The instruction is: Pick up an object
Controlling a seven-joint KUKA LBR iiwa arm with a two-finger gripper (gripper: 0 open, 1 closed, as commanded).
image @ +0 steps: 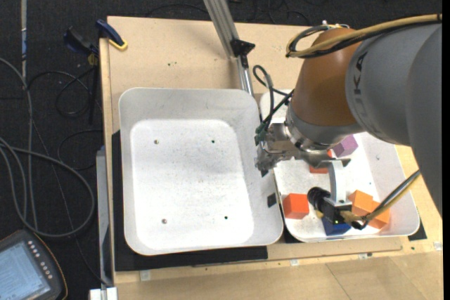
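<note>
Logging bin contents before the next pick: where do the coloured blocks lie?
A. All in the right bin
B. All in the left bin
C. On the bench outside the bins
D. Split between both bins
A: the orange cube, the purple block and the orange block all lie on the floor of the right bin.

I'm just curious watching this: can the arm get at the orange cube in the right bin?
Probably yes. The orange cube lies uncovered in the right bin, with nothing on top, and the gripper hangs over that bin's left edge close by.
</note>
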